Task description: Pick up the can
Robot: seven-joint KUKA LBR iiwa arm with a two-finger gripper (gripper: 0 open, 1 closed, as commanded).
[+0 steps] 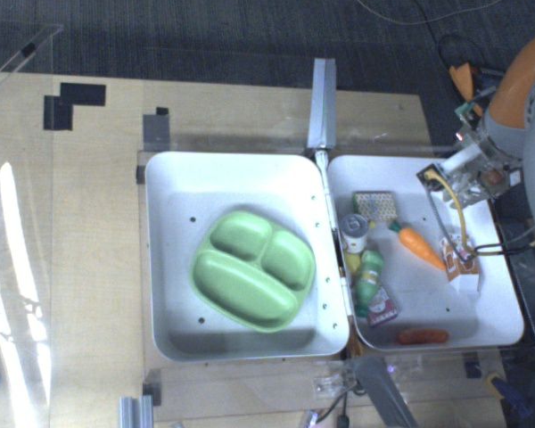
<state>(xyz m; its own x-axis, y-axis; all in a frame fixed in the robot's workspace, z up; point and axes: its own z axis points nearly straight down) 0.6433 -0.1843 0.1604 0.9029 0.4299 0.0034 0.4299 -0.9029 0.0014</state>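
Observation:
The can (355, 231) stands upright with its silver top showing in the right bin (499, 324), close against the bin's left wall. My gripper (457, 261) hangs over the right part of the same bin, just right of a carrot (419, 246) and well right of the can. Nothing of the can is near it. The grey arm with its orange band (522, 78) comes in from the upper right.
A green bottle (368, 275) and a red packet (383, 308) lie just below the can, and a speckled sponge (375, 206) sits behind it. A red sausage (422, 335) lies near the front wall. The left bin (165, 239) holds a green divided plate (254, 267).

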